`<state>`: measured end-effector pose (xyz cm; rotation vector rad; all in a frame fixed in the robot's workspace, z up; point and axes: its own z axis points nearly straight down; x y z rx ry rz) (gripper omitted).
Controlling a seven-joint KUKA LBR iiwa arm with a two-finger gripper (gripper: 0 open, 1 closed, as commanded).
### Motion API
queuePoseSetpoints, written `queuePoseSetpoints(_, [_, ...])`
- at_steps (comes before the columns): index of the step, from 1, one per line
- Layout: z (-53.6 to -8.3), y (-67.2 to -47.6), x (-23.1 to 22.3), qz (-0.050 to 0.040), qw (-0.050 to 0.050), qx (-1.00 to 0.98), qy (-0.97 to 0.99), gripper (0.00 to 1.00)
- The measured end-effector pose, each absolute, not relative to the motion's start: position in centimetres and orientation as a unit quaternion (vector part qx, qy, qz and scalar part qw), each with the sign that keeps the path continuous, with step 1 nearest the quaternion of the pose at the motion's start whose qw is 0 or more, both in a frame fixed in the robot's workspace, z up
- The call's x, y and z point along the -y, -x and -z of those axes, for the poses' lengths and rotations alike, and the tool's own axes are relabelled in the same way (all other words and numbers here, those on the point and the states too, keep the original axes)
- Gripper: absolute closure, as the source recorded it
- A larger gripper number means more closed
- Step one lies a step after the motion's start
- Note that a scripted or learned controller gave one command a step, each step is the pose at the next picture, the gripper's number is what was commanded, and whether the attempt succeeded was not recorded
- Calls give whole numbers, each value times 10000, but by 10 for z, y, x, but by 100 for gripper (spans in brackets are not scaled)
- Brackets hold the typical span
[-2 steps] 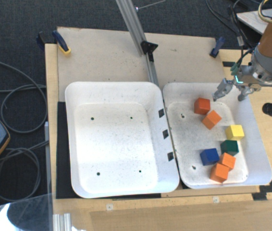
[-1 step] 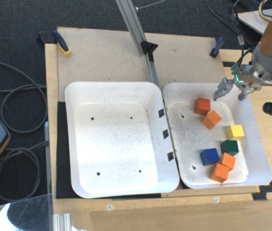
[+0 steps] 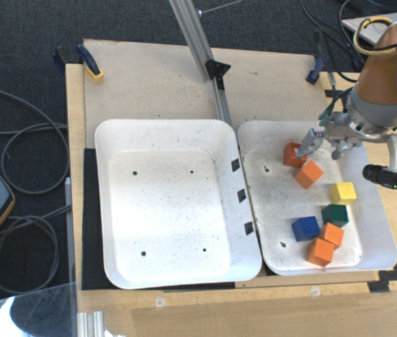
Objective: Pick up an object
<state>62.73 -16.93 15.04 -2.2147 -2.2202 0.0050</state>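
Arm [image 3: 384,83] reaches in low; jaws spread apart.

Both bins white: left bin [image 3: 114,188] peppered with dark specks, right bin [image 3: 268,188] same speckle. Blocks in right bin: red one [image 3: 293,155] toward far edge, orange [image 3: 309,174] beside it, yellow [image 3: 343,192] near right edge, green [image 3: 336,213], blue [image 3: 306,228], two more orange [image 3: 333,234] [image 3: 319,252] by near right corner. Bench [image 3: 149,76] pale tan wood. Arm [image 3: 384,76] orange above grey wrist. Floor dark carpet, black cables.
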Motion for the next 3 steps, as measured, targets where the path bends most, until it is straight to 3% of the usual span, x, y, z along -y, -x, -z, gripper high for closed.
queuePoseSetpoints(1, [-97,-626,168,-17,29,7075,7067,0])
queuePoseSetpoints(2, [-112,-629,168,7,-2,7076,7066,100])
queuePoseSetpoints(3, [-172,-632,159,24,-31,7079,7063,100])
